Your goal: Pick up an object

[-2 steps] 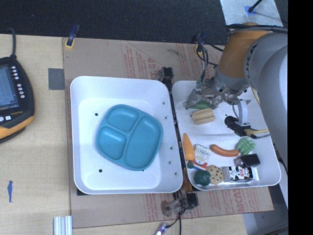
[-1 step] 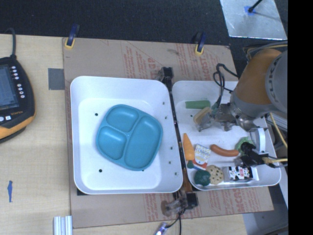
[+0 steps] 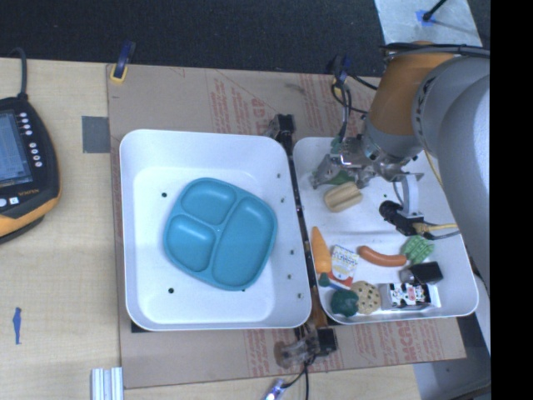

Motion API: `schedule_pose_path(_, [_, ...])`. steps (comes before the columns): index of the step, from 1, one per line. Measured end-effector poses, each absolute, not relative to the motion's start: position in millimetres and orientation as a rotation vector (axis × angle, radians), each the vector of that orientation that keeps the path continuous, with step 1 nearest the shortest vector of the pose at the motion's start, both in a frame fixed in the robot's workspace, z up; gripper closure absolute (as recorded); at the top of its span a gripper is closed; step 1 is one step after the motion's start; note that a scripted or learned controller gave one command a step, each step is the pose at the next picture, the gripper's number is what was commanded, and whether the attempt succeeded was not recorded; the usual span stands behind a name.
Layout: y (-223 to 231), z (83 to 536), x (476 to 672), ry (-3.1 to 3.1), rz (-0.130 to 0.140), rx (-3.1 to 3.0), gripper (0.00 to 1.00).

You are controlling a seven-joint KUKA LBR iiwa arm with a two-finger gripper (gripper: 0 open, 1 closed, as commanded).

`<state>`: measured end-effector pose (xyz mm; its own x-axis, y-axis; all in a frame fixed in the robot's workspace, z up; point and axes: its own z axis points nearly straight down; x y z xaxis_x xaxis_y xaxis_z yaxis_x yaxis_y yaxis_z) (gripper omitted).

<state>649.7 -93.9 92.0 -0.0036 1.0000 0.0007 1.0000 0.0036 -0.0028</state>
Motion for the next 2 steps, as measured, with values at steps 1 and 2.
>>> schedule_pose_path(1, [-134, 92, 656.2, -2.223, 0.002, -2.218, 0.0])
schedule_pose_path(2, [-121, 91, 563.5, -2.225, 0.006, -2.213, 0.0])
